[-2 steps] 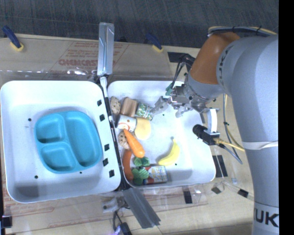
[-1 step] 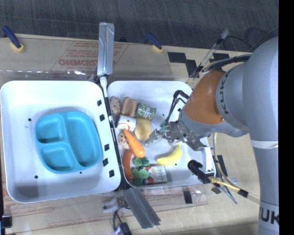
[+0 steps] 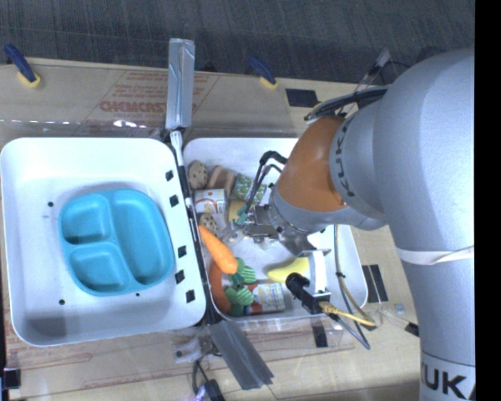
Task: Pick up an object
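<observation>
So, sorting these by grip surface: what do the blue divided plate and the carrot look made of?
Blue divided plate: probably moulded plastic, with an even colour, soft sheen and rounded compartments. Carrot: apparently a plastic toy, uniformly orange and smooth, though rubber can't be ruled out.

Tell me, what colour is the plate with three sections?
Light blue. The plate shows in the camera view, in the left bin.

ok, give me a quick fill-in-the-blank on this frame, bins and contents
The divided tray in the left bin is coloured ____.
The carrot lies in the ____ bin.
The tray has ____ compartments.
The band above the arm's wrist is coloured ____.

Missing words: blue; right; three; orange
</observation>
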You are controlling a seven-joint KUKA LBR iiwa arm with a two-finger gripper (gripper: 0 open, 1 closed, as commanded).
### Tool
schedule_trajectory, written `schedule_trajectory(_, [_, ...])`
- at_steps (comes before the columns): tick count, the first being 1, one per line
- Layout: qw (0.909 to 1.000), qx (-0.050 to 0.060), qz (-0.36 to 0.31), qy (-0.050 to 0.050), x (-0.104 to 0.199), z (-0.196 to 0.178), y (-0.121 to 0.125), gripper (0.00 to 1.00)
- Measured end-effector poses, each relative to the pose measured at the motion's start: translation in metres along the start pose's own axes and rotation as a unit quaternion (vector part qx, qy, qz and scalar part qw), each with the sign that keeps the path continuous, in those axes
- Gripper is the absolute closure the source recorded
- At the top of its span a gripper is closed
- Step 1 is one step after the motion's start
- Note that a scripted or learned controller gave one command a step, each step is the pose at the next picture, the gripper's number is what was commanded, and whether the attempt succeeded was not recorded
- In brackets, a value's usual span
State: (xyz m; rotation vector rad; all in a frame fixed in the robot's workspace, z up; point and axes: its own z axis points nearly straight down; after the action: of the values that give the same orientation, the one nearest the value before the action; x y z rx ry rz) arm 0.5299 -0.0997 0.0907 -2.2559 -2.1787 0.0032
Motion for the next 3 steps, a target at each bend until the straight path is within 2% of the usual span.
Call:
schedule_trajectory(1, [0.9978,0.0,-0.066,0.0,0.007,0.0,-0.019,0.0])
schedule_trajectory(2, [0.9901,-0.001,-0.141,0.0,-0.005,0.0,-0.053,0.0])
schedule_trajectory(3, [0.9898,-0.006,-0.142,-0.001,-0.005,-0.012,-0.049,1.0])
